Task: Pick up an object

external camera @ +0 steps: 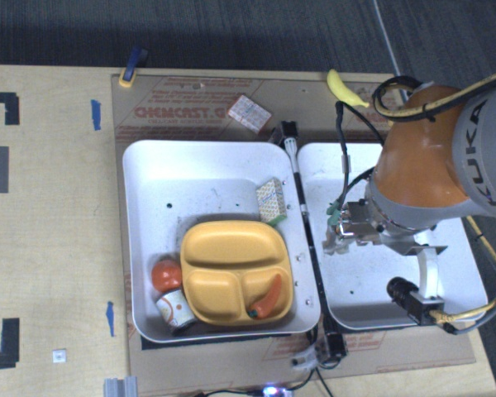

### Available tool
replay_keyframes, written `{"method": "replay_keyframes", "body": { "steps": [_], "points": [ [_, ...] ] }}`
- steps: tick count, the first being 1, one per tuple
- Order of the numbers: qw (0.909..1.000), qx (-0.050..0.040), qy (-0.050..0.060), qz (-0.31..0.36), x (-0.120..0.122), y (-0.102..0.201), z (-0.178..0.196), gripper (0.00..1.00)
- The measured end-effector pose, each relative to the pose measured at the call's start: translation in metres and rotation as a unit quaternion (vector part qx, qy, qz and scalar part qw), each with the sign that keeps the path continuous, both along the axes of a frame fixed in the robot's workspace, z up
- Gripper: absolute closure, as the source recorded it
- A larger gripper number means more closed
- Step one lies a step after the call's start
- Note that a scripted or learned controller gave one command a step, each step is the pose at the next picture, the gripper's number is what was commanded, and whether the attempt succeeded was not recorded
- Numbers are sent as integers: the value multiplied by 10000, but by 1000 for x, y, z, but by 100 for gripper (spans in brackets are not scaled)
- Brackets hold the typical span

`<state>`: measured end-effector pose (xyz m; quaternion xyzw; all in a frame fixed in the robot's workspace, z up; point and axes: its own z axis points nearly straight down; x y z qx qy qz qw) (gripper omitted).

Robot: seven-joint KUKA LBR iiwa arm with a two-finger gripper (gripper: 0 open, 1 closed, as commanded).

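Task at an early stage, to judge from the present layout: no object lifted yet.

Gripper (341,230) at the end of the grey and orange arm (422,164), low over the left part of the right bin (355,308), close to the wall shared with the left bin (136,222). Impossible to tell from this slanted view whether released or clenched; the wrist and cables hide that part. No object seen in its grasp.

All candidates for picking in the left bin:
- a yellow divided tray (231,259) in the lower middle, flat on the floor;
- an orange-red carrot-like piece (267,298) inside the tray's lower right compartment;
- a red round item (165,274), perhaps a tomato, touching the tray's left edge;
- a small white and orange cup (174,308) just below it, tipped on its side;
- a small patterned packet (270,198) near the upper right corner, just above the tray.

Left to do, probably: move across the shared wall to the left bin, go down on one item, close, lift. Small loose items likely easier than the wide tray.
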<state>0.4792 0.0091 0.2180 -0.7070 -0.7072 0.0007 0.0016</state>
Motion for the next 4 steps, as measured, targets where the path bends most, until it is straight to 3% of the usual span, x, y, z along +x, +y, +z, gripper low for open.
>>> {"method": "replay_keyframes", "body": {
  "steps": [1, 3, 4],
  "points": [
    [10000, -3, -6, -10, 0, -83, -23, 100],
    [10000, -12, -48, -11, 3, -83, -3, 100],
    [10000, -9, -36, 8, 1, -50, 0, 100]
  ]
}}
